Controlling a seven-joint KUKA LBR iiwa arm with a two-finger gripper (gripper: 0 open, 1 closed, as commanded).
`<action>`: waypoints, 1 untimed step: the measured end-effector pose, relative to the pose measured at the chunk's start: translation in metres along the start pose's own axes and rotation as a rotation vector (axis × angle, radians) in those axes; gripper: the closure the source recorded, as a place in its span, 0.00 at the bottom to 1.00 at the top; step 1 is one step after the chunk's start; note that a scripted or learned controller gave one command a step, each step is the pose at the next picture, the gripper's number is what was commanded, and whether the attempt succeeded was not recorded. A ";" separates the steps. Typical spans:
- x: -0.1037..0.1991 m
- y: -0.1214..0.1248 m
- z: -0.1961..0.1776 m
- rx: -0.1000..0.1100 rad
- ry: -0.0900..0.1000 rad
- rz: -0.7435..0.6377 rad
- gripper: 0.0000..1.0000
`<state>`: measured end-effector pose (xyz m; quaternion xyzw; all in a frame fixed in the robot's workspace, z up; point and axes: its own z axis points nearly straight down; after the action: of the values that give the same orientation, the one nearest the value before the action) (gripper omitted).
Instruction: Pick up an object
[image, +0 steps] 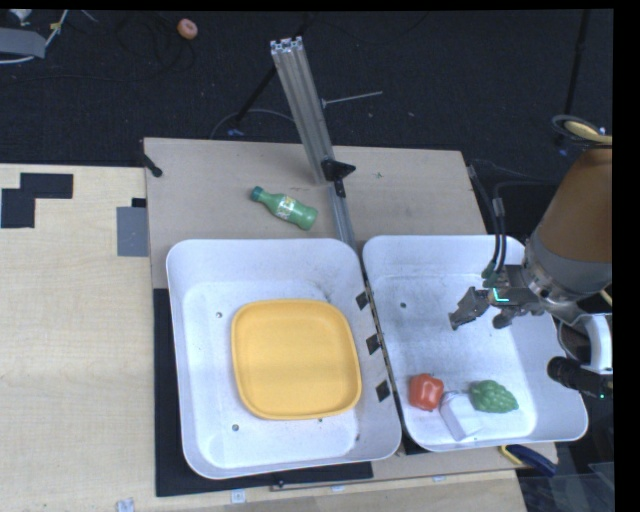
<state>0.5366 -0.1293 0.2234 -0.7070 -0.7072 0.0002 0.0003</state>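
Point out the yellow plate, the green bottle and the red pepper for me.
yellow plate (296, 358), camera view, middle of its flat face.
green bottle (285, 208), camera view, mid-body near the label.
red pepper (426, 392), camera view, centre of its red body.

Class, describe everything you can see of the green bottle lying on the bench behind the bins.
The green bottle is small, looks plastic, and has a pale label band round its body and a narrower neck. It lies on its side on the tan board, neck toward the view's left, behind the left bin and beside the metal rail. Only the board touches it.
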 end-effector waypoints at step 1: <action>0.000 0.000 0.000 0.000 0.000 0.000 0.00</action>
<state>0.5366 -0.1294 0.2234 -0.7070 -0.7072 0.0002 0.0004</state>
